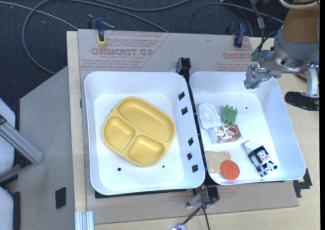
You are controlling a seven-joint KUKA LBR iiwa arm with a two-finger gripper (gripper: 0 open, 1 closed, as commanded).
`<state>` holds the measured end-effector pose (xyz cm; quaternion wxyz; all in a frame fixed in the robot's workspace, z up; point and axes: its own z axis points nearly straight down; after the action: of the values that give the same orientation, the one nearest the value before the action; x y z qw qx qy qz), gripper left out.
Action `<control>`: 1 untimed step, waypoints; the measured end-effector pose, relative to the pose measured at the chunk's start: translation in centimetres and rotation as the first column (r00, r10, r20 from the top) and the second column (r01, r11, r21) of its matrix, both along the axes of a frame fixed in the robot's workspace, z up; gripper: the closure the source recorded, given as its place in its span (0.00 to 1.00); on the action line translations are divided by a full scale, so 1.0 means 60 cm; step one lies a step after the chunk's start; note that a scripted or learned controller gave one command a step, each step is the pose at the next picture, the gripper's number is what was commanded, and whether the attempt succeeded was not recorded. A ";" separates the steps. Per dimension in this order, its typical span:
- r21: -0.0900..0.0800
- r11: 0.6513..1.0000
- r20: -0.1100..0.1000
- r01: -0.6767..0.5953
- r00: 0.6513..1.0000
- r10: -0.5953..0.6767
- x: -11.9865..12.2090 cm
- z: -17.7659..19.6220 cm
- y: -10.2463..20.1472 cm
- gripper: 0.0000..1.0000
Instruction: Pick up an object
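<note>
Gripper (252,77): hovering over the right bin's (284,122) far edge; honestly can't tell its state.
Right bin: green toy (229,114), clear wrapper (208,115), snack packet (227,133) mid; cracker (217,160), red disc (230,169), black-white box (262,160) by near edge.
Left bin (96,137): yellow divided plate (138,131), centre.

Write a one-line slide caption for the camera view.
Claw poised over the right bin's far edge, toys clustered below; yellow divided plate in the left bin.
</note>
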<state>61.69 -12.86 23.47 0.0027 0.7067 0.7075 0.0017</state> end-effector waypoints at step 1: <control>0.003 1.000 -0.003 -0.005 1.000 0.005 0.013 0.014 0.089 1.00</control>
<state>62.45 -7.50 24.34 0.0006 0.7050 0.7092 0.0017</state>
